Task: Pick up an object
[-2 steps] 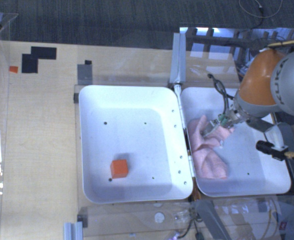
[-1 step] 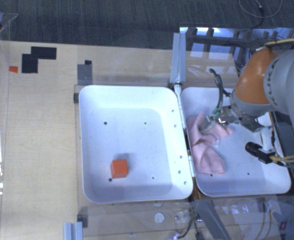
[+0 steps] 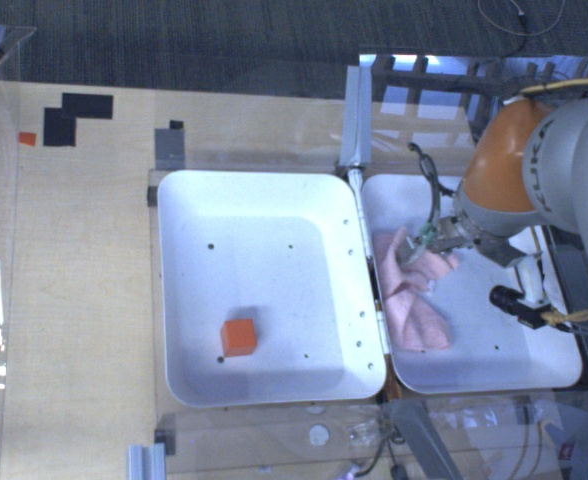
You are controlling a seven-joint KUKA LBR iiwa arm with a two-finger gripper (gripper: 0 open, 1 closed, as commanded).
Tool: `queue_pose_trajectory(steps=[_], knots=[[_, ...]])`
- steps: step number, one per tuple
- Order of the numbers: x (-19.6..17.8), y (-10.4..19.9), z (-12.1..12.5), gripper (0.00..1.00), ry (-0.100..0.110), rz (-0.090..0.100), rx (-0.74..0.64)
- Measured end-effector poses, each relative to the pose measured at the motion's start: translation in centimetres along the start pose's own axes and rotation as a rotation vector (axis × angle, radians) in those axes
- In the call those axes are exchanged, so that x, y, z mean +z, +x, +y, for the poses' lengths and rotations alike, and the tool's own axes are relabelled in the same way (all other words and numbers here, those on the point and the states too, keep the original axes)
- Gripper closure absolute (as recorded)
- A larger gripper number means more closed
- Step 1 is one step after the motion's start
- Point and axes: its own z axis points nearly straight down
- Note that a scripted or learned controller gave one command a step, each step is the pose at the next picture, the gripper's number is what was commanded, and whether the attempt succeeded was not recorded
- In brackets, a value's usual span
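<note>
gripper (image 3: 421, 245) is seen low in the right bin (image 3: 534, 368), at the upper end of a pink cloth (image 3: 414, 308); whether anything is clamped cannot be told, since the tip is lost against the folds. the cloth is spread in a crumpled strip along that bin's left wall. it is judged light, limp and easily bunched (no stiff edge is offered), so a raised fold should be pinched. 1 orange block (image 3: 239, 337), small and rigid, is left in the left bin (image 3: 174, 268).

Arm (image 3: 534, 168) reaches leftward, wrist angled steeply down.
</note>
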Motion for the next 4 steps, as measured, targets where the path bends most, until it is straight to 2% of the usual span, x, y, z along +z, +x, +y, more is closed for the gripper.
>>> queue_pose_trajectory(steps=[1,2,3,4], knots=[[-9.6,4.3,1.1,0.00,0.008,0.006,0.118],[-0.6,1.1,-0.4,0.00,0.006,0.005,0.067],[0.0,-0.4,2.8,0.00,0.001,0.004,0.092],[-1.4,-0.3,3.2,1.00,-0.008,0.002,0.085]])
